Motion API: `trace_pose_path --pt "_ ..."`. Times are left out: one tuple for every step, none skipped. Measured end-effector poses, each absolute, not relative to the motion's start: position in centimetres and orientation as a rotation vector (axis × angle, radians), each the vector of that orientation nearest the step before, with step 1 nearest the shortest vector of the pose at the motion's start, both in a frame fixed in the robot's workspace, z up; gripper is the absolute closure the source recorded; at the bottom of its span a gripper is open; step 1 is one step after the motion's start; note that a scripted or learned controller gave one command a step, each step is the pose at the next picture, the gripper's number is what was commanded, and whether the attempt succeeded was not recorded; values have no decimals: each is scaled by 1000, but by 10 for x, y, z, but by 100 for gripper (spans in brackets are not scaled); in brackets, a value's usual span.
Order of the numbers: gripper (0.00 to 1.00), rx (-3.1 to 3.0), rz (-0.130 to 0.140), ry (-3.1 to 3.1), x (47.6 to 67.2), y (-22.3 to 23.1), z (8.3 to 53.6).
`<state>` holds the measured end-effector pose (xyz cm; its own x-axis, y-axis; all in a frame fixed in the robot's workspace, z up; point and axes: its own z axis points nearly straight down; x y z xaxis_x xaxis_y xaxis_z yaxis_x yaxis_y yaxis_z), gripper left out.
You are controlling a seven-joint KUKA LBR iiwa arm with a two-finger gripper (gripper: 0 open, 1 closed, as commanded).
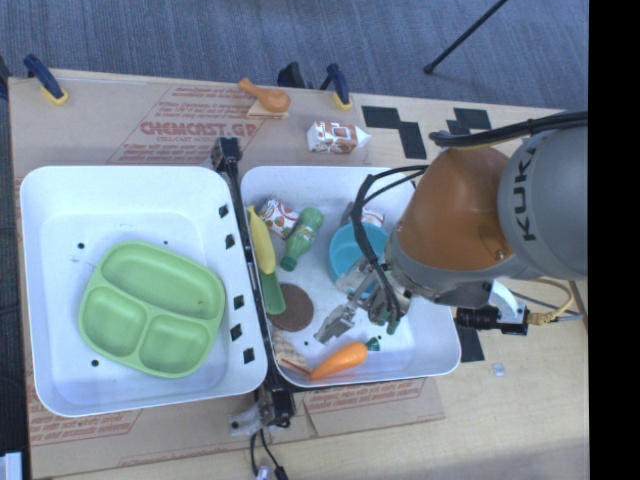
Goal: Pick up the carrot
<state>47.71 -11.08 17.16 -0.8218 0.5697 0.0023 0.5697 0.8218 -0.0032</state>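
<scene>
Blue-grey carpet [200, 18] covers the floor behind the bench [520, 418]; a dark thin leg [480, 20], perhaps of a tripod, crosses it.

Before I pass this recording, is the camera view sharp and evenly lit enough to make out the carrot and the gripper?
Camera view: lighting is even and soft, with faint shadows inside the white bins and no strong glare. The carrot reads clearly as orange against the right bin floor, edges slightly soft. The gripper is blurrier and cluttered by cables, so its fine detail is hard to read.
</scene>
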Motion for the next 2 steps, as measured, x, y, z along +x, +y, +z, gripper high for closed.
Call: trace_pose_path --pt "0 -745 2 -3041 476 -145 151" --pt "0 -672 0 -3067 477 -141 91"
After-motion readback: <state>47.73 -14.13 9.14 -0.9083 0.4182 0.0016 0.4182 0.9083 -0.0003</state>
